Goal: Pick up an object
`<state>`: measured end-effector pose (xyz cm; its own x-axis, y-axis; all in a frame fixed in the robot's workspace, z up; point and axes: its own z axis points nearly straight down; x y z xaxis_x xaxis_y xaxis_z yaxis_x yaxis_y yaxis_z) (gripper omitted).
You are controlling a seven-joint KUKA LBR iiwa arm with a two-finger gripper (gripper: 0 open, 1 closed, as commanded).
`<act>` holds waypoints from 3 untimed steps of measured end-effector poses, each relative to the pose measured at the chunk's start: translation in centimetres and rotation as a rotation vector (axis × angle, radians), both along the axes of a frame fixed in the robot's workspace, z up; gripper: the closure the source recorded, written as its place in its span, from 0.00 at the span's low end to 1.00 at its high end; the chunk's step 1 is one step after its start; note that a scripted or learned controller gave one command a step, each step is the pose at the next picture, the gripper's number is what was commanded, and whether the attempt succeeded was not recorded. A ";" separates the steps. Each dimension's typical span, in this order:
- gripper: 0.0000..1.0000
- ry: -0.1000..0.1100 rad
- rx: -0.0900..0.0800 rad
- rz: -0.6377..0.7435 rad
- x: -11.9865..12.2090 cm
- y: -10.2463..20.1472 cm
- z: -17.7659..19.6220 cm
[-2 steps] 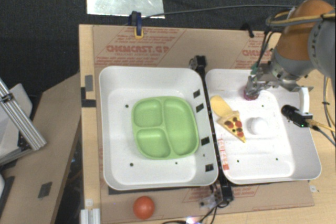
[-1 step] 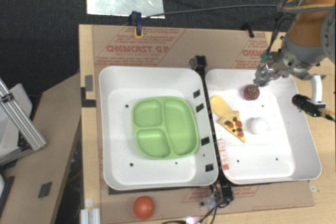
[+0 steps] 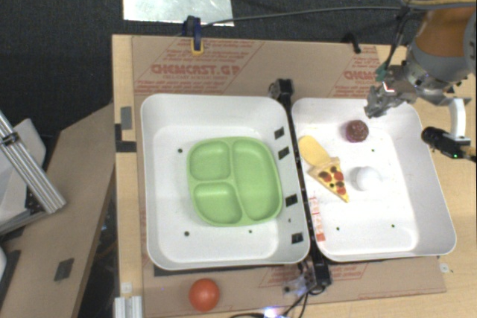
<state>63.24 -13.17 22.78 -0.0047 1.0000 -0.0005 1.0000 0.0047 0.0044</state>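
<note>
White right bin (image 3: 417,220) holds pizza slice (image 3: 330,179), tip toward the bin's near-right corner; gripper (image 3: 375,106) state unclear.

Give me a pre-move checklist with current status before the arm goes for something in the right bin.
1. Pickable things lie in the right bin: ok. Dark red ball, pizza slice, white ball, yellow piece.
2. End effector is over that bin: ok, at its far edge.
3. Nearest target has space around it: ok, the dark red ball sits apart from the others.
4. Pizza slice free of neighbours: not ok, it touches the yellow piece.
5. Finger opening: cannot tell.
</note>
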 end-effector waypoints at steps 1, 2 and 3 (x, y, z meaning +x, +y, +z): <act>1.00 0.003 0.003 0.005 -0.9 6.0 0.3; 1.00 0.003 0.002 0.005 -0.5 11.8 -0.7; 1.00 0.004 0.003 0.005 -1.3 17.0 -1.3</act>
<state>61.96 3.88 21.49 -0.0098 0.9999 0.0023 1.0000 0.0098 0.0006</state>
